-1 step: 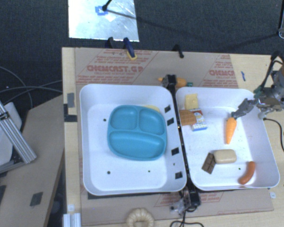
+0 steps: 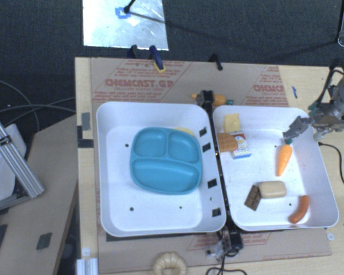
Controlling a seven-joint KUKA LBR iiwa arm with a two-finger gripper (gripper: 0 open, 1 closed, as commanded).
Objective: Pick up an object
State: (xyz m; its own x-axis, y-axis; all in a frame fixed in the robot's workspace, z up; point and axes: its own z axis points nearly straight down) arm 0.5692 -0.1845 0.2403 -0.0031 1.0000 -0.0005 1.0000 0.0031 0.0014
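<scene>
Orange carrot [image 2: 283, 159] by right bin's [image 2: 327, 179] edge, hand [image 2: 296, 128] seemingly just above

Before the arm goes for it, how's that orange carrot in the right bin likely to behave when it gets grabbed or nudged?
The carrot looks like a smooth plastic toy, so probably stiff and light. Its rounded, tapering body could slip out of the gripper if pinched near the narrow tip. Lying flat on the right bin floor, a sideways nudge would likely make it roll or swing around rather than slide straight.

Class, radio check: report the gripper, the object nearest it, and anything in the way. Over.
Gripper over right bin's far right side, holding nothing. Carrot just below it, untouched. Nothing crowding the carrot; sausage lies well apart.
</scene>
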